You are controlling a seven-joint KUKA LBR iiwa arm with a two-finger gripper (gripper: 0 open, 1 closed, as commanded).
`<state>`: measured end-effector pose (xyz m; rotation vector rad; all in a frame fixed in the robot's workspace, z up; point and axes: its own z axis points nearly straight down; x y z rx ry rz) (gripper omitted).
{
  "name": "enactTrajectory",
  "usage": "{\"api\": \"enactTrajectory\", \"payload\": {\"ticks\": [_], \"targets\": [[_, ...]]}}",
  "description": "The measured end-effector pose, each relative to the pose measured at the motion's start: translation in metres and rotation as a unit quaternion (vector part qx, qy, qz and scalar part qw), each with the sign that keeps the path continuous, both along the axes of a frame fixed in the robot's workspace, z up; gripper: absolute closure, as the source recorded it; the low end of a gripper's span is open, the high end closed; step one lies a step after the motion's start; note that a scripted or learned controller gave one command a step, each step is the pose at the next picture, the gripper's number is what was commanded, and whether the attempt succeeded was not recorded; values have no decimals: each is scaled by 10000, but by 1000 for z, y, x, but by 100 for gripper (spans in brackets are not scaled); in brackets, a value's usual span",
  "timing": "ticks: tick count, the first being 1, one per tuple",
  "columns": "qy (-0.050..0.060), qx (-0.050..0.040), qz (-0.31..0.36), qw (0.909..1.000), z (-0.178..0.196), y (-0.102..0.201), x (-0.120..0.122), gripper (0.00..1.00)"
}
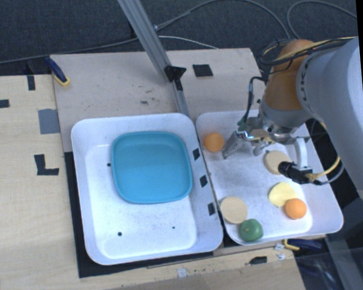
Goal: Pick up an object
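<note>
**Robot arm reaching into the right bin beside a small orange ball**

A wooden surface (21,187) carried two shallow white bins side by side, seen from above at a slant. The left bin (95,243) held a light blue square plate (151,166), lying flat near its middle.

The right bin (321,224) held several small things. A small orange ball (213,142) lay near the bin's upper left corner. A pale tan disc (233,209) sat near the lower left, with a green ball (251,230) just below it. On the right side lay a cream disc (275,162), a yellow piece (282,193) and, touching it, another orange ball (295,208).

The grey arm (328,90), with its orange band, came in from the right. Its gripper (237,142) hung low over the right bin's upper part, just right of the first orange ball. The fingers (230,148) stood spread apart, with nothing between them. The ball sat beside the fingers, not inside them.
</note>
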<state>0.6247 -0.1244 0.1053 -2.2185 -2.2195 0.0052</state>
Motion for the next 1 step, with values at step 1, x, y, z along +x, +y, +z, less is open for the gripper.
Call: {"api": "enactTrajectory", "payload": {"ticks": [1], "targets": [[-22,-3,2,10000,-17,0,0,0]]}}
